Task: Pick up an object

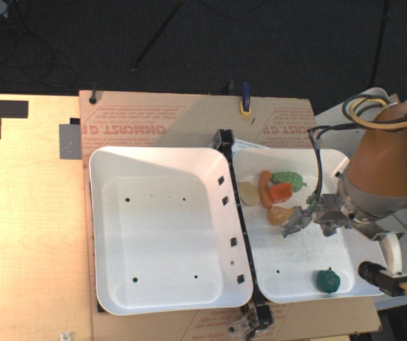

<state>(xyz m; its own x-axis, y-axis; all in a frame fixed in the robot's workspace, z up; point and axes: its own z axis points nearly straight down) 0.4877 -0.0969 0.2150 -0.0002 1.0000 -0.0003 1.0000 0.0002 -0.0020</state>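
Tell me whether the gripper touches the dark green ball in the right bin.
Apart. The camera view shows bare white bin floor between the gripper and the dark green round ball, which sits alone near the right bin's front edge.

Arm (381, 163) cut off at the right edge. Gripper (299, 222), beside the orange piece (281, 214), too small and dark to resolve (finger spacing unclear). The orange piece's kind indistinct.
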